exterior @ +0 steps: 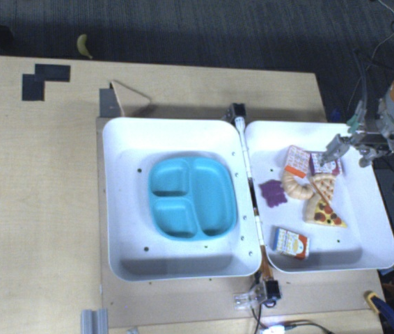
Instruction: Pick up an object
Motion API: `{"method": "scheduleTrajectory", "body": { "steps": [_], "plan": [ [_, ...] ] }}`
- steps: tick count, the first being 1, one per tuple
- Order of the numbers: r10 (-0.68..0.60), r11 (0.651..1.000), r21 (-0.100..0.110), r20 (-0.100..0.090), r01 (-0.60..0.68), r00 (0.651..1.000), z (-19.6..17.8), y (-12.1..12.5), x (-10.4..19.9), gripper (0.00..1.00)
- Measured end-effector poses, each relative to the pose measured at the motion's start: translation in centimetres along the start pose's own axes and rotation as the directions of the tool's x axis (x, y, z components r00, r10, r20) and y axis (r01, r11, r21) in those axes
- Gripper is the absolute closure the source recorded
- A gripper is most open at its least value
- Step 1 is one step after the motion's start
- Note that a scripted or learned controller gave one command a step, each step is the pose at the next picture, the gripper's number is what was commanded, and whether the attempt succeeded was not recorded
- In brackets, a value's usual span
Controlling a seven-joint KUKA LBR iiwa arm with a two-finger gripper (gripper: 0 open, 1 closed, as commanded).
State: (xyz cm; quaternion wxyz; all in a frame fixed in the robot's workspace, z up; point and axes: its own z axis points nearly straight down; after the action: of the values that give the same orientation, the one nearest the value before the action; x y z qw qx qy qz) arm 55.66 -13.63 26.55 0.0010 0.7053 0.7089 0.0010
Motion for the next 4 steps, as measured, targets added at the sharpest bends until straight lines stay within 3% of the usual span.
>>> {"method": "scheduleTrajectory", "body": {
  "steps": [1, 2, 3, 4],
  "plan": [
    [0.003, 1.0, 0.002, -0.001, -0.003, 1.0, 16.2, -5.6, -1.0, 0.0],
    [0.002, 1.0, -0.003, 0.0, -0.002, 1.0, 15.1, -5.4, -0.9, 1.0],
    [0.001, 1.0, -0.003, 0.0, -0.001, 1.0, 15.1, -5.4, -0.9, 0.0],
    [0.0, 1.0, -0.007, 0.0, 0.0, 1.0, 14.0, -5.2, -0.9, 1.0]
  ]
}}
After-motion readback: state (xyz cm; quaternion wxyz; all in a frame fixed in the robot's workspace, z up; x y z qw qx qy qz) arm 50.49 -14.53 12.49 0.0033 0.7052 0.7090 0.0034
